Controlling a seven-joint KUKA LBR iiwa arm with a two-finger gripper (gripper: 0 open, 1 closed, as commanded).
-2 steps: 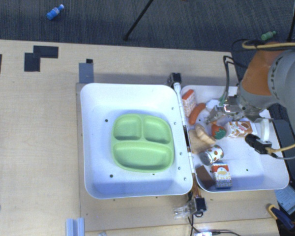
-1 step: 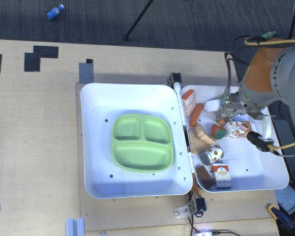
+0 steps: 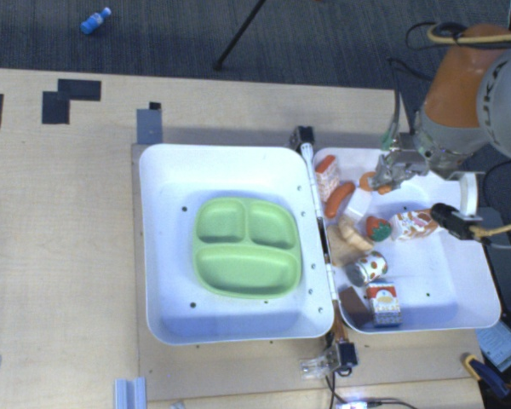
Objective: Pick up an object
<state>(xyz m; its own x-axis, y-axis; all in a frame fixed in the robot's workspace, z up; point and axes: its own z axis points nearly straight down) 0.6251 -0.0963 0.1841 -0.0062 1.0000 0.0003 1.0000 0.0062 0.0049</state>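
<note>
The two-finger gripper [image 3: 390, 170] hung over the right white bin [image 3: 460, 301]; whether it pinched anything I cannot tell. Just beside it lay an orange sausage-shaped toy [image 3: 338, 198], with a small red-and-white carton [image 3: 383, 303] well apart. The left white bin [image 3: 166, 228] held a green compartment tray [image 3: 245, 247].

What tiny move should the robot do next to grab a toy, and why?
Probably lower the tool straight down. It hangs at the far end of the right white bin, just above a small orange toy piece, and nothing is seen between its fingers. The other toys, like the red-orange sausage-shaped toy, lie further left.
</note>
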